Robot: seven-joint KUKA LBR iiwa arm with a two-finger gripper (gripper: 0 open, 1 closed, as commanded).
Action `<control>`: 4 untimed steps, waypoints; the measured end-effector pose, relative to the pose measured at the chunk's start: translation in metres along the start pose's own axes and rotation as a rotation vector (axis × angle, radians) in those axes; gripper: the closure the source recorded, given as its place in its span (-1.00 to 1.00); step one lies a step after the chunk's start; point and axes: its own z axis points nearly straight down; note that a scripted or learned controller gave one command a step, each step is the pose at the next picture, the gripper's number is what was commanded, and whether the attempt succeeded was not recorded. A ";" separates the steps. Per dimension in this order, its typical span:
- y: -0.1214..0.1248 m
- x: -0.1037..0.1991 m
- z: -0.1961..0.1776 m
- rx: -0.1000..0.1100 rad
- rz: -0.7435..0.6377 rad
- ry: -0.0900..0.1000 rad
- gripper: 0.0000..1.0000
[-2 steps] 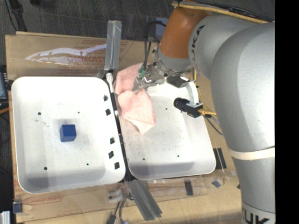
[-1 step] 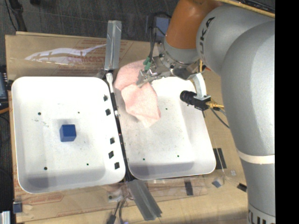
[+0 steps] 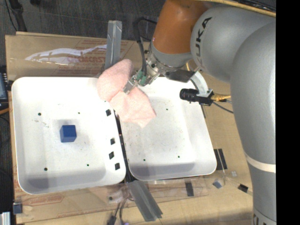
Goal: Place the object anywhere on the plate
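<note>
The pink cloth [image 3: 125,93] is pinched mid-fold by the gripper [image 3: 132,82], jaws clamped on it, above the bins' shared rim at twelve o'clock; its drooping ends could be snagged there, and the hold lost.

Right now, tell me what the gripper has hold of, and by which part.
The gripper pinches the pink cloth near its bunched middle, over the divide between the two bins; the cloth's ends spread out to either side.

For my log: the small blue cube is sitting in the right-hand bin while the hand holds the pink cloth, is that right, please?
Not quite: the camera view shows the blue cube in the left-hand bin, while the hand holds the pink cloth.
</note>
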 end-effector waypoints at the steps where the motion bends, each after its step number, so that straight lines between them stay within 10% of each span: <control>1: 0.024 0.051 0.008 0.001 -0.405 0.000 1.00; 2: 0.036 0.103 0.019 0.000 -0.810 -0.001 1.00; 3: 0.049 0.153 0.014 0.000 -0.915 -0.001 1.00; 4: 0.049 0.153 0.014 0.000 -0.914 -0.001 -1.00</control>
